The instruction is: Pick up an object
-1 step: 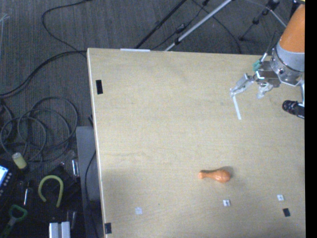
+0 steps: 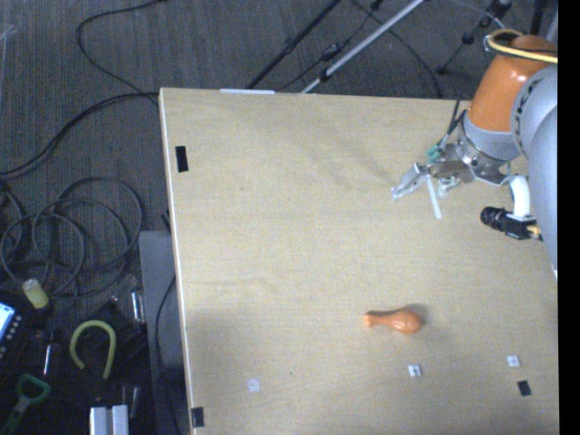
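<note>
**Open gripper above the counter, orange object lying apart from it**

While the floor (image 2: 82,62) on the left is dark and grey, it carries many small things: black cables (image 2: 72,220) lie there in loops, and below them I see a green hook-shaped piece (image 2: 93,341) and a small yellowish cylinder (image 2: 34,293). Thin metal stand legs (image 2: 381,21) cross the floor at the top.

Next comes the counter (image 2: 290,243), a light wooden surface that takes most of the view. A black mark (image 2: 181,159) sits near its left edge at the top, and another one (image 2: 198,416) near the bottom left corner. Some little white and black marks are spread along the lower part, to the right.

Lower on the counter, right of the middle, lies the object (image 2: 396,320). It is orange, with a thin neck pointing left and a rounder end on the right, and it lies flat on the surface, touching nothing else.

Farther right and higher is the gripper (image 2: 421,191). Its two thin fingers (image 2: 406,186) are spread apart and point left and downward, with nothing between them. It is well apart from the object, up and a little to the right of it. Behind it the arm (image 2: 530,107) enters from the right, with its orange band (image 2: 500,93) above the grey wrist.
</note>
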{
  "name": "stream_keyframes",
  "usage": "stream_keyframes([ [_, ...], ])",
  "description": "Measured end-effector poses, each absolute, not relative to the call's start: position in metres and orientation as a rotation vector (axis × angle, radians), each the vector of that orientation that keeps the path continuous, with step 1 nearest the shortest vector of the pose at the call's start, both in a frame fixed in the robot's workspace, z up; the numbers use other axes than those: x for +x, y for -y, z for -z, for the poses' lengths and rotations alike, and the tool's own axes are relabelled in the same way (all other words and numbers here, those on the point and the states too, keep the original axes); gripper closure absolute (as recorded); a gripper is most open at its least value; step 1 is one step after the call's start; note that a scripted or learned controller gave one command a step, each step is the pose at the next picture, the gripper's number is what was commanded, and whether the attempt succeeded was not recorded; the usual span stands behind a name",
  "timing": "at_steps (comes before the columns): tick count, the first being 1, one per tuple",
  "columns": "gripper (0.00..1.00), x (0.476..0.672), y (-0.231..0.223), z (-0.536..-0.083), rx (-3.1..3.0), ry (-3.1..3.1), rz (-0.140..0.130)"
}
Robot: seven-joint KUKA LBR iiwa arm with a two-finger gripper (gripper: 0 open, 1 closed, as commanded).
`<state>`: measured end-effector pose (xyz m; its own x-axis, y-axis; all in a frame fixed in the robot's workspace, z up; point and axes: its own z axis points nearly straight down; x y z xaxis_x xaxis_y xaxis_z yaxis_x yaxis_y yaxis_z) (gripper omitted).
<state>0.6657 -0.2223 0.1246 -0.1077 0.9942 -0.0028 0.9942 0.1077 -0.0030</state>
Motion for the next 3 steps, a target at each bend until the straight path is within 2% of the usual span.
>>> stream_keyframes([
  [1,0.00,0.668,0.222,-0.084,1.643,-2.679,0.003],
  [2,0.00,0.668,0.208,-0.084,1.450,-2.786,0.003],
  [3,1.00,0.669,0.208,-0.095,1.450,-2.782,0.002],
])
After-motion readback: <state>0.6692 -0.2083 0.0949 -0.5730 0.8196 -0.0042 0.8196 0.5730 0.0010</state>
